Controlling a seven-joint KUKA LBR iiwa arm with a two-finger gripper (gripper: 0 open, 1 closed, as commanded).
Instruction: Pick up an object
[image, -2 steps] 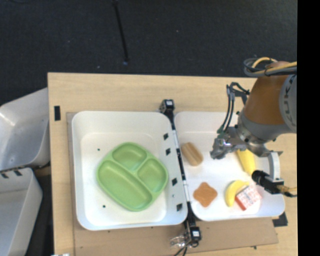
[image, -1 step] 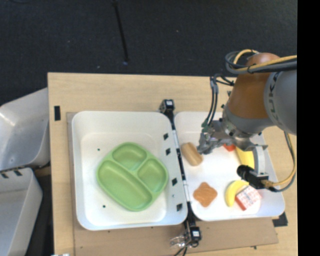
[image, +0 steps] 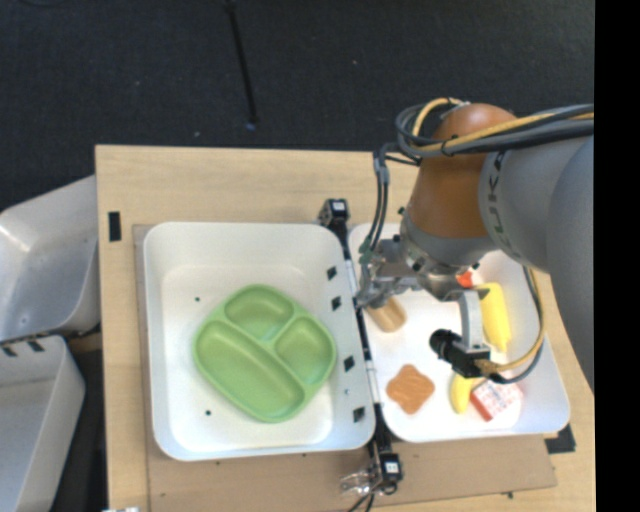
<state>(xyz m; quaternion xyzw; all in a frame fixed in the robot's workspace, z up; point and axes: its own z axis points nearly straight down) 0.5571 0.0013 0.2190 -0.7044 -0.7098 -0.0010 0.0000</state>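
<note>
Two shallow white bins are sitting side by side on the wooden bench, and the grey arm with its orange band is reaching in from three o'clock, hanging over the right bin (image: 545, 415). Its two-finger gripper (image: 375, 290) is hovering at that bin's nine o'clock edge, right above a small tan rounded block (image: 387, 316) that looks like the likeliest thing to pick. I cannot tell whether the gripper is apart or together, since the wrist is hiding it from here.

To do this step well, I would judge the arm should be coming straight down and centring on the tan block, keeping clear of the bin wall just beside it, which could catch the gripper.

Sharing the right bin are an orange flat cookie-like piece (image: 409, 387) at six o'clock, a long yellow banana-shaped toy (image: 495, 315) toward three o'clock, a smaller yellow piece (image: 459, 393) and a red and white packet (image: 496, 401) at about five o'clock.

Lying in the left bin (image: 160, 300) is a green plastic plate with three compartments (image: 263, 351), sitting near its centre
</note>
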